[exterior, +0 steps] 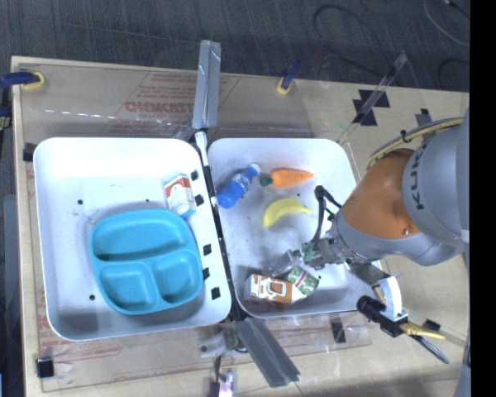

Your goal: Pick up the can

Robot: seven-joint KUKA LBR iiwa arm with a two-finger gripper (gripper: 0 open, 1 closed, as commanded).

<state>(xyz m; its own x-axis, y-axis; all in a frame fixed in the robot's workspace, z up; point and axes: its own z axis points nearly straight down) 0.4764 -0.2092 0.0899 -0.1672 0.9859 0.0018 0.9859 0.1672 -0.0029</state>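
Note:
A small can (304, 280) with a green and white label lies on its side near the front of the right bin (341, 157). It touches an orange and white carton (271, 289) on its left. My gripper (294, 261) is low in that bin, just above and to the left of the can, at its upper edge. The grey arm with its orange band (380, 205) reaches in from the right and hides the bin's right side. I see nothing lifted off the bin floor.
Farther back in the right bin lie a yellow banana (283, 212), an orange carrot (289, 177) and a blue bottle (236, 187). The left bin (58, 222) holds a blue divided tray (146, 260) and a small red and white carton (178, 193).

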